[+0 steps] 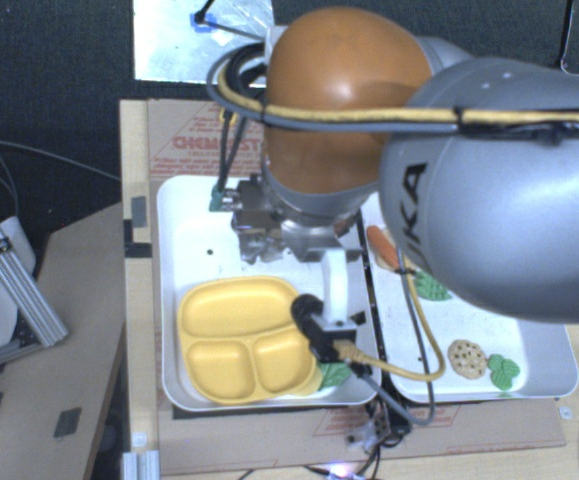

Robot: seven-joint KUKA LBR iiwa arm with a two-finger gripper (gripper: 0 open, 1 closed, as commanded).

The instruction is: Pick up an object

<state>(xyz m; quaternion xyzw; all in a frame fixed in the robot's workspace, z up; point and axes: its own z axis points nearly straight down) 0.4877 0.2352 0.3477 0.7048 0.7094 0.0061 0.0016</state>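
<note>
1. The yellow divided tray (244, 343) lies flat in the near half of the left bin (191, 230), compartments facing up. We take it as the closest candidate to pick.
2. We judge it to be light, stiff, smooth plastic, so probably slippery. It is broad and shallow, and only the raised rim or a divider wall offers a hold. The far rim looks the best place to pinch.
3. The claw (262, 240) hangs just beyond that far rim, over bare bin floor. The wrist hides its tip, so we cannot tell whether it is open or closed.
4. A small green piece (335, 373) sits at the tray's near right corner.
5. In the right bin (544, 358), a cookie (466, 358), a green leaf (506, 370) and an orange piece (381, 246) lie well apart from the tray.
</note>
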